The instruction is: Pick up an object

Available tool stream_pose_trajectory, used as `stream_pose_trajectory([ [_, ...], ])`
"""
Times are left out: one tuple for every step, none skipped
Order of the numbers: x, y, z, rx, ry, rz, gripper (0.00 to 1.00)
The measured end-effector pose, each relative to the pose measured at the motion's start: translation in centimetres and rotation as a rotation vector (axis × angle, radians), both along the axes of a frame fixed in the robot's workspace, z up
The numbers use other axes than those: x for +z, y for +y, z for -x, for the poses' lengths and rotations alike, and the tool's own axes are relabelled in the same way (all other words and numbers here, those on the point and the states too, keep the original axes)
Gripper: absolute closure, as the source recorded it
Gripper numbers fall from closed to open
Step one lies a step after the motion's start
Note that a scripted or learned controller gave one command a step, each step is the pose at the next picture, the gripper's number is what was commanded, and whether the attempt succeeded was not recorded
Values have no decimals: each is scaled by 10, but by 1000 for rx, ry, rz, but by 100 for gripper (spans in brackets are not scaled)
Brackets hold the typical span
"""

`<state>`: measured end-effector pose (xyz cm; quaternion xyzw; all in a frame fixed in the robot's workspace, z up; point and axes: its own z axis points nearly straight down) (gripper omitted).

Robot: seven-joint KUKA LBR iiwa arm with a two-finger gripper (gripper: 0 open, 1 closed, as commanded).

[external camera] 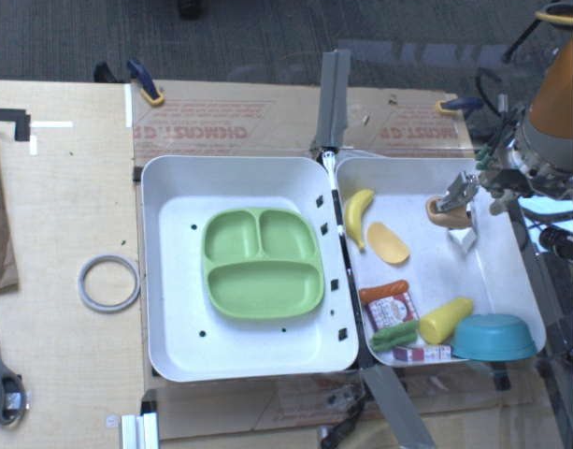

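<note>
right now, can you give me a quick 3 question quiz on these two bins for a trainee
1. True or false: the green divided plate lies in the left bin.
2. Which thing sits nearest the gripper? A) the banana B) the small tan object C) the blue bowl
3. Fill in: the tape ring lies outside the bins, on the ____ side of the view.

Key: 1 true; 2 B, the tan object lies right by the fingertips, though a grip cannot be confirmed; 3 left.
</note>
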<state>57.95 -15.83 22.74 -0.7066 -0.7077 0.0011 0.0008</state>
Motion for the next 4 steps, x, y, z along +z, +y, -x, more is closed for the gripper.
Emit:
stream_pose_trajectory([
  [-101,62,-3,158,1,-1,0],
  [-134,57,-13,142,-5,-1,0],
  [-125,56,-13,139,-5,0,100],
  [38,118,-18,48,-1,2,100],
])
